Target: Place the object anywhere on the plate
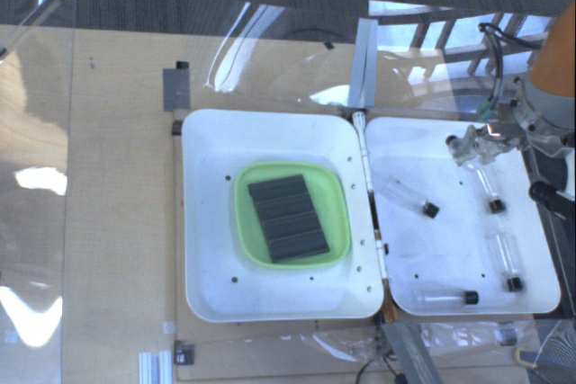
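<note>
The claw (474, 146) sits at the far right of the right-hand bin (405, 135), near that bin's back edge, hanging from the grey arm (551, 94) that comes in from the right. Its fingers are too small and too pale against the white bin to make out, so I cannot tell whether it is open or closed, and nothing can be seen held in it.

The task's thing, a dark grey ribbed block (287, 218), lies well apart from the claw, off to its left and nearer the front, in the other bin (202, 220). It already rests flat on the green plate (245, 193), turned a little askew, with the plate's rim showing all round it.

Closer to the claw are four clear tubes with black caps. One tube (489, 186) lies just in front of the claw, running away from it toward the front. A second tube (507, 258) lies further on in the same direction. A third tube (409, 195) lies to the claw's left and forward, near the middle of the right-hand bin. The fourth tube (445, 295) lies by that bin's front edge, well clear of the claw.
</note>
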`<state>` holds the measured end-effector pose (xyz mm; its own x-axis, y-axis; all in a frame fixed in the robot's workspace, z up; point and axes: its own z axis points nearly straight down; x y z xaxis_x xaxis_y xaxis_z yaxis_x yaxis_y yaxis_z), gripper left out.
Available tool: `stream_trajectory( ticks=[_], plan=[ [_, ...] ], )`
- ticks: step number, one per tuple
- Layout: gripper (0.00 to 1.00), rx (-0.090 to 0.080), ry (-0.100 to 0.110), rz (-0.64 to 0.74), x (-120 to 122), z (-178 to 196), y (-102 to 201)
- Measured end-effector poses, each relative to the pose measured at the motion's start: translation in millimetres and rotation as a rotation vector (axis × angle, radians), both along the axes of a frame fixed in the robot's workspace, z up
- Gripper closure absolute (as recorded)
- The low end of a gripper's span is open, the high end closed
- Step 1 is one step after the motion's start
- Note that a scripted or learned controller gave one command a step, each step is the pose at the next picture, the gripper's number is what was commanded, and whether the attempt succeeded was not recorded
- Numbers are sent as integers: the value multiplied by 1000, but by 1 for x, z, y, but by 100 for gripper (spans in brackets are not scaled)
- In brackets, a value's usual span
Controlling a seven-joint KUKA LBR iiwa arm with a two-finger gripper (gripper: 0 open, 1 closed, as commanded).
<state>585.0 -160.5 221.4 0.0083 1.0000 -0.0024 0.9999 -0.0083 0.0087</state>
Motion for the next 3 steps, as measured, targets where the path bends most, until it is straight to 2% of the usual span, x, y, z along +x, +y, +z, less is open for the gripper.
stream_trajectory(
  ticks=[1, 2, 3],
  plan=[
    [100, 2, 5, 69, -26, -37, 93],
    [100, 2, 4, 151, -36, -36, 178],
    [0, 2, 3, 150, -36, -36, 178]
  ],
)
